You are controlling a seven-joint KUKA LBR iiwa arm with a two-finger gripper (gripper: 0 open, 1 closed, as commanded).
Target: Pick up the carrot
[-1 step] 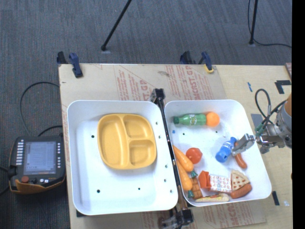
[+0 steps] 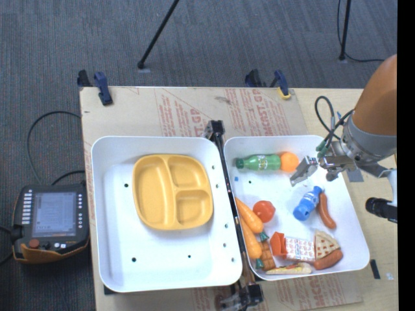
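Observation:
An orange carrot (image 2: 249, 215) lies along the left wall of the right bin (image 2: 358, 220). A second one (image 2: 251, 240) lies just below it, its green end toward the bin's front. My gripper (image 2: 314, 175) hangs over the upper right part of that bin, well to the right of and above both carrots. Its fingers (image 2: 303, 172) stand open with nothing between them. The blue bottle (image 2: 307, 203) lies just below the gripper.
The right bin also holds a green bottle (image 2: 259, 163), an orange (image 2: 289, 161), a red tomato (image 2: 263, 210), two sausages (image 2: 326, 211), a red carton (image 2: 295, 246) and a pizza slice (image 2: 325, 243). A yellow divided plate (image 2: 173, 190) sits in the left bin (image 2: 117, 238).

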